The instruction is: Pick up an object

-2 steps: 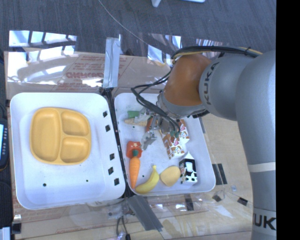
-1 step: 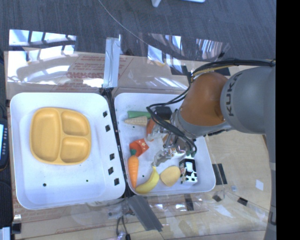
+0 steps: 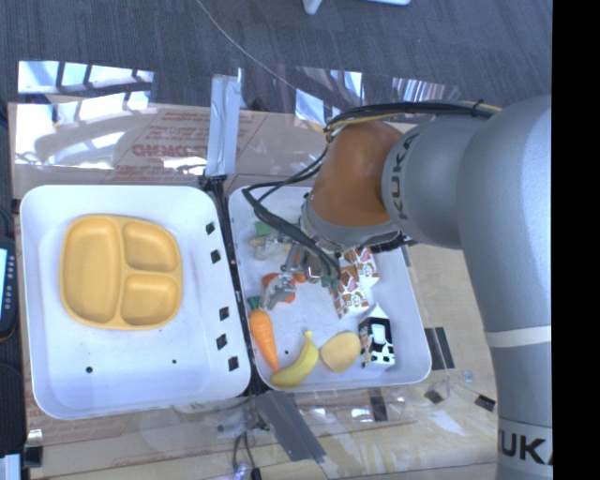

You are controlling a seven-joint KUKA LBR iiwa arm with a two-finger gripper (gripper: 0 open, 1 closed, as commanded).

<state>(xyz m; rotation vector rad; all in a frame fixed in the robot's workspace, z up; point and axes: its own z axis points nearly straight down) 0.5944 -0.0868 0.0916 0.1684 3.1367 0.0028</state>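
Dark grey carpet (image 3: 112, 28) fills the top of the camera view. Below it lies the bench (image 3: 150, 141), topped with brown printed cardboard and edged with shiny silver foil; one strip of grey tape (image 3: 223, 117) runs down to the gap between the bins.

The grey arm (image 3: 487, 197) reaches in from the right, its orange band (image 3: 352, 173) above the right bin.

There are two white bins. The left bin (image 3: 47, 375) holds a single thing, a yellow tray (image 3: 120, 270) with three compartments. The right bin (image 3: 403, 319) holds all the loose things to be picked.

The hand (image 3: 281, 289) is low over the right bin's middle, just above a small orange-red piece (image 3: 274, 279) (too small to name). Whether the hand is wide, narrow or holding anything cannot be told.

Counted in the right bin:
- one red-and-white patterned carton (image 3: 354, 286), just right of the hand
- one banana (image 3: 295, 364), near the front rim
- one carrot (image 3: 263, 339), along the left wall, just beside the banana
- one rounded yellow fruit (image 3: 340, 351), touching the banana's tip
- one small black-and-white cow-print carton (image 3: 378, 341), just right of the fruit
- one pale, blurred scrap (image 3: 262, 244), near the upper left corner
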